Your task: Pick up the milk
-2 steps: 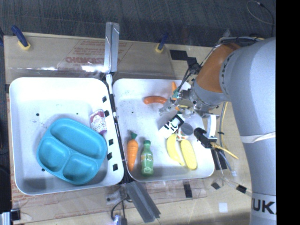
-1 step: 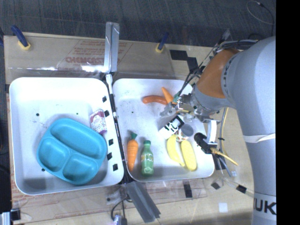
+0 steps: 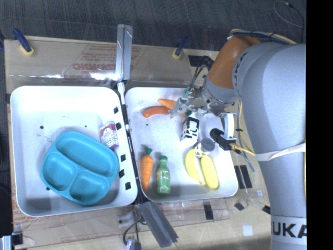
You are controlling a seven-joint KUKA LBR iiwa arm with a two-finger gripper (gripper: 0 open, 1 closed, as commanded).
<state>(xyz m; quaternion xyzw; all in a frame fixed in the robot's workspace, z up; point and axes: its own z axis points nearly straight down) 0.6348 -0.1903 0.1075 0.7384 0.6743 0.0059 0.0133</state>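
The milk [image 3: 190, 128] lay in the right bin [image 3: 156, 194], just below the end effector [image 3: 193, 107], whose finger state I could not tell; a centred, straight descent seemed wisest.

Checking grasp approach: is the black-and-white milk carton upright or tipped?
Tipped: the black-and-white milk carton lies on its side on the right white bin's floor, just below the gripper.
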